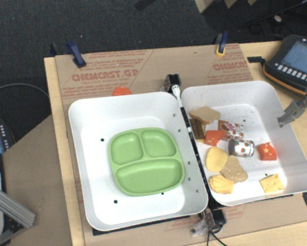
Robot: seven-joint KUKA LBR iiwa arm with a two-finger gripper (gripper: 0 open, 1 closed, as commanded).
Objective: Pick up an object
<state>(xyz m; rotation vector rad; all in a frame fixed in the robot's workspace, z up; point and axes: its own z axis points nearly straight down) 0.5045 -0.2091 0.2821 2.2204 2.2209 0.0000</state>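
Nearest me, left and below my tool (pixel 289 115), lies a yellow cheese wedge (pixel 271 183) in the right bin (pixel 295 148); it looks light, stiff, slippery. I would grip its flat sides. Tool width I cannot tell.

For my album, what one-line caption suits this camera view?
End effector at the right bin's edge; toy foods inside, green divided plate in the left bin.

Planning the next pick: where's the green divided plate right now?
The green divided plate lies in the middle of the left bin, across the divider from the toy food.
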